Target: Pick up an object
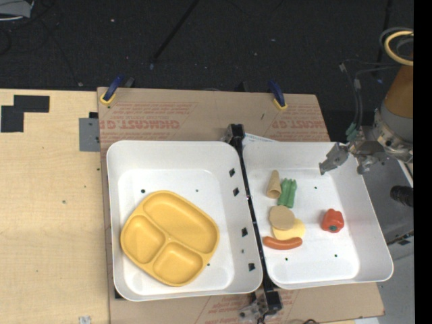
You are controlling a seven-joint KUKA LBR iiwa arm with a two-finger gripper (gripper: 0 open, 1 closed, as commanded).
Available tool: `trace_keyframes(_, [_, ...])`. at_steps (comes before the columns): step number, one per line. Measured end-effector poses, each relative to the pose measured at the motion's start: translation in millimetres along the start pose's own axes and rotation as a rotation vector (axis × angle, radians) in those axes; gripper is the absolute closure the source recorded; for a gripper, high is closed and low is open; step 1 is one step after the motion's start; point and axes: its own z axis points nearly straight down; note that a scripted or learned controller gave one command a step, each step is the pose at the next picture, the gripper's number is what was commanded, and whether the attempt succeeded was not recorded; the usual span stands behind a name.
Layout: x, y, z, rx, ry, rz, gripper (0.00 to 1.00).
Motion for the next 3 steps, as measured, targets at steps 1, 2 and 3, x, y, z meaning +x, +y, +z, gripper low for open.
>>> trace_keyframes(1, [-0.1,1.2,-3.8,-0.007,-0.001,0.0,0.0])
trace_keyframes(2, [0.4,-1.8,39.1,-0.003,0.0,-0.001,0.0])
trace_keyframes(3, [5.2,-0.8,101.5,-0.002,0.0,-0.001,0.0])
